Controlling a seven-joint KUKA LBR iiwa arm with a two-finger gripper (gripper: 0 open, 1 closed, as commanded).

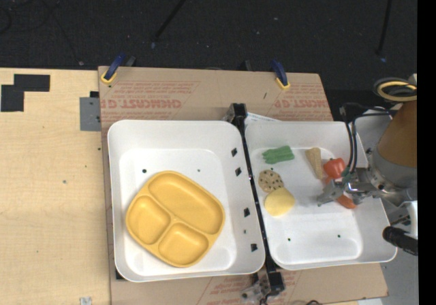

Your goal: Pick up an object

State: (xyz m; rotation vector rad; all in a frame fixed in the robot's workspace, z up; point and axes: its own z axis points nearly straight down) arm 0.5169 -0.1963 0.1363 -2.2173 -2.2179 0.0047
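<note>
Camera view first, sweeping from the left: the left bin [119,137] carries a yellow divided plate [175,217], lying flat with its three wells facing up, well clear of any action. Cross the black divider [246,181] and we're in the right bin [327,252], where the pickings sit. Near the divider there's a speckled cookie [270,179], and just below it, touching or nearly so, a pale yellow lemon [279,201]. Up from those, a green piece [278,154] lies flat, and further right a tan wedge [314,161] leans toward the back wall. Then the crowd: a red piece [334,167] sits just beside the wedge, and the gripper [338,191] is down right there, reaching in from the right on the grey arm [398,143]. Whether the claw is apart or together, I can't tell; the metal blurs into the red behind it. A second bit of orange-red shows low by the wrist, and I can't say if it's toy or hardware. My read: the target is that red piece, and the risk is the squeeze. It's tight against the wedge, so a finger could land on the wedge, nudge the red piece aside and close on air, or drag both toward the wall.
</note>
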